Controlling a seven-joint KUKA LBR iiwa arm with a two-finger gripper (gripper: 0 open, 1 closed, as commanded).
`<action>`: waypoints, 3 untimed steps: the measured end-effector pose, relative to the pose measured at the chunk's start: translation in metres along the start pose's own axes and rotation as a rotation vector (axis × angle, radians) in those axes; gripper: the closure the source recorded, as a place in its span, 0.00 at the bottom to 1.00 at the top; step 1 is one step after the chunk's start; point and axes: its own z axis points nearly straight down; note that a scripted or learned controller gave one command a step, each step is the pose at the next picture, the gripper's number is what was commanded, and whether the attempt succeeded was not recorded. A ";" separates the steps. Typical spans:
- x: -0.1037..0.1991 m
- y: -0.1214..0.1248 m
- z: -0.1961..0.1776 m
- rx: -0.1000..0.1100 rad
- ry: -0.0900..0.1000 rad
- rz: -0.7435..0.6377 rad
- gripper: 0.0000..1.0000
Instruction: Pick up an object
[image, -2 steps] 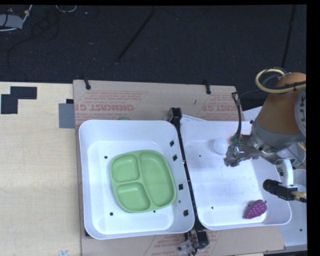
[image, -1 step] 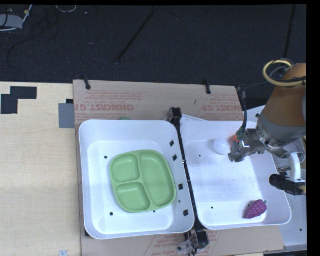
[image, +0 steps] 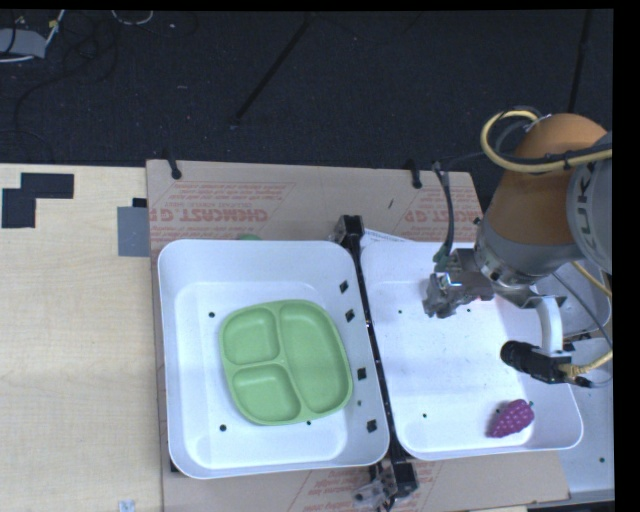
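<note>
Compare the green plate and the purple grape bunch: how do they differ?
Colour: the green plate is pale green; the purple grape bunch is purple-magenta.
Size: the plate is far larger, covering much of its bin floor; the grape bunch is a small lump.
Shape: the plate is flat with three compartments; the grape bunch is rounded and bumpy.
Place: the plate lies in the left bin, the grape bunch in the right bin's near right corner.
Shared: both rest apart from the gripper.
</note>
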 end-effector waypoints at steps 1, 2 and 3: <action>0.045 0.003 0.009 0.004 -0.001 0.003 1.00; 0.104 0.002 0.014 0.004 0.000 0.001 1.00; 0.154 0.003 0.005 0.002 -0.001 0.000 1.00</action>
